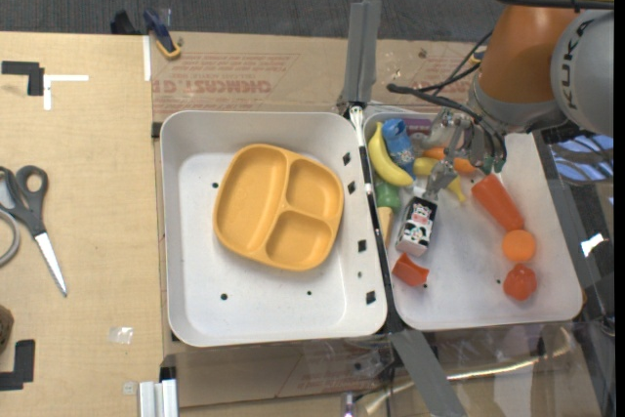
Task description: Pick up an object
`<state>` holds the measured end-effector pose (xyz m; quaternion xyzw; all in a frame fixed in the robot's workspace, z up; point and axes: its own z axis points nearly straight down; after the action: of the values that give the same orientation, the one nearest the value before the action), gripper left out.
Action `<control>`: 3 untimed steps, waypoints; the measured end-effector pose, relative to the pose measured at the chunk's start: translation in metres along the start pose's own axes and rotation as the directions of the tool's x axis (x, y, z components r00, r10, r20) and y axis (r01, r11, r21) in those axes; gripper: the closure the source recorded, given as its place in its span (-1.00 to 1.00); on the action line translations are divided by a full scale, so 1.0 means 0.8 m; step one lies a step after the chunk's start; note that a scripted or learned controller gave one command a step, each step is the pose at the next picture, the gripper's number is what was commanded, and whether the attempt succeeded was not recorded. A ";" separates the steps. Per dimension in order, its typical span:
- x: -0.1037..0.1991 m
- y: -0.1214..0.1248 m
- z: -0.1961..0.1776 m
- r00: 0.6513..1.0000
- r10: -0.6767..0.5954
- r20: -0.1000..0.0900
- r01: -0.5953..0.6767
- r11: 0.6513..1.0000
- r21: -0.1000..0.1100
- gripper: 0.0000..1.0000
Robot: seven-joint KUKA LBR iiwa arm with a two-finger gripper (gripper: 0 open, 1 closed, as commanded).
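Observation:
My gripper [452,154] hangs low over the back of the right bin [547,303], just right of a yellow banana [384,158] and a blue toy [398,140]. Small orange and yellow pieces [437,163] lie right under it. A white carton with a black-and-white picture [417,227] lies below the gripper. An orange carrot-like piece [493,200], an orange ball [519,245] and a red ball [519,282] lie to the right. A red block [410,271] and a green piece [388,197] sit by the bin's left wall.
The left bin [195,308] holds a yellow divided plate [278,207]. Scissors [34,220] lie on the wooden bench at far left. A grey divider bar [359,63] rises between the bins. Cables [439,83] trail from the arm's orange band [522,54].

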<state>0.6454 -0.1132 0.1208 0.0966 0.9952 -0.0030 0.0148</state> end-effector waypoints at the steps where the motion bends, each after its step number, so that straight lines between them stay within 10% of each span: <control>1: -0.006 0.004 0.035 0.978 0.205 -0.041 -0.205 0.979 0.009 -1.00; 2: -0.010 0.006 0.021 0.979 0.202 -0.026 -0.201 0.979 0.006 1.00; 3: 0.011 0.030 -0.147 0.941 0.338 -0.026 -0.338 0.941 0.007 1.00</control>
<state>0.6383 -0.0867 0.2380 0.2659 0.9640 -0.0004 0.0017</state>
